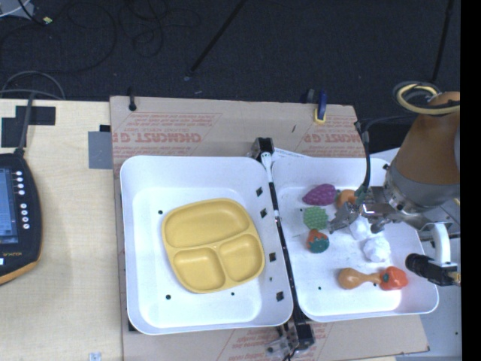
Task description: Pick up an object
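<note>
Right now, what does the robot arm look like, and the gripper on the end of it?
The arm is a thick, rounded column, grey low down with an orange band above. A yellowish cable loop sits at its top and a dark cable hangs along its left side. The gripper is a small cluster of dark and silvery metal parts.

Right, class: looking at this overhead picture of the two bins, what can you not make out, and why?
- Gripper: too small and blurred in the camera view to tell open from shut.
- White lump: it blends into the white right bin, so its kind is unclear.
- Small orange thing: partly hidden behind the gripper.
- Handheld screen: cut off by the left edge.
</note>
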### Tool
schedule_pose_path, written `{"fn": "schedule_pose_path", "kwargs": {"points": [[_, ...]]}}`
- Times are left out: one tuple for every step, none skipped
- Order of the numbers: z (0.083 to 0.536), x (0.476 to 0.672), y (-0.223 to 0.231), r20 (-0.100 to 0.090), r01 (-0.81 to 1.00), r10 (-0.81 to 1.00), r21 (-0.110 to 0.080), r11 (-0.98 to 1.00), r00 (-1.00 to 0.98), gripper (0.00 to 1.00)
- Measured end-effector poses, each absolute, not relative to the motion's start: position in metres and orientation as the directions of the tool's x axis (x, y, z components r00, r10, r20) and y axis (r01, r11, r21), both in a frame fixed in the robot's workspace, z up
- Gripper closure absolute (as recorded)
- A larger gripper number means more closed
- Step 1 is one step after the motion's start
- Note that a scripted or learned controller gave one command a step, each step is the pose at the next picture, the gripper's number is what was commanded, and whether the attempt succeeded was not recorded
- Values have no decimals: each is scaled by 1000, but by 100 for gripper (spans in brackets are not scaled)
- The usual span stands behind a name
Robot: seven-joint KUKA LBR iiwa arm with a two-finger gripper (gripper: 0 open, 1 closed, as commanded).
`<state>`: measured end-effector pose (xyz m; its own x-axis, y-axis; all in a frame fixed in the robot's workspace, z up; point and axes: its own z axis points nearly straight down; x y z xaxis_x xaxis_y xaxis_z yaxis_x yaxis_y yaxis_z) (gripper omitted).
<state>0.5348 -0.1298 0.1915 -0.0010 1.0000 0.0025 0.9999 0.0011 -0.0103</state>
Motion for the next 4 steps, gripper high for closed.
{"fn": "schedule_pose_path", "kwargs": {"points": [[85, 584, -105, 1, 1000, 1000, -8, 0, 0, 0], [84, 622, -130, 0, 1000, 1000, -5, 4, -4, 0], [91, 621, -130, 2, 1000, 1000, -10, 3, -3, 100], [97, 620, -131, 4, 1000, 1000, -19, 3, -3, 100]]}}
